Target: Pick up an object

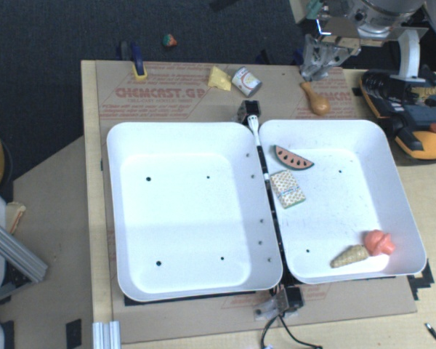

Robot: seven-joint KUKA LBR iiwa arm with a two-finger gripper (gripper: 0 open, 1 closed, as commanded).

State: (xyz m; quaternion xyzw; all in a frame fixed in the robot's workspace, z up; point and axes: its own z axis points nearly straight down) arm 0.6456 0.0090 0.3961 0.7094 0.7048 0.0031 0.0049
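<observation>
The right bin [392, 187] holds three objects. A watermelon slice [293, 158] lies near its far left corner. Just in front of that rests a small patterned box [287, 189]. An ice-cream cone toy [363, 249] with a pink scoop lies near the front right corner. My gripper [317, 62] hangs above the bench behind the right bin, beyond its far rim, with nothing seen between its fingers. It is well apart from all three objects.
The left bin [123, 195] stands beside the right one. On the bench behind the bins lie a yellow wedge [219, 79], a small carton [246, 81], a brown pear-shaped toy [316, 99] and a blue-yellow clamp [138, 60]. Tools sit at right [407, 107].
</observation>
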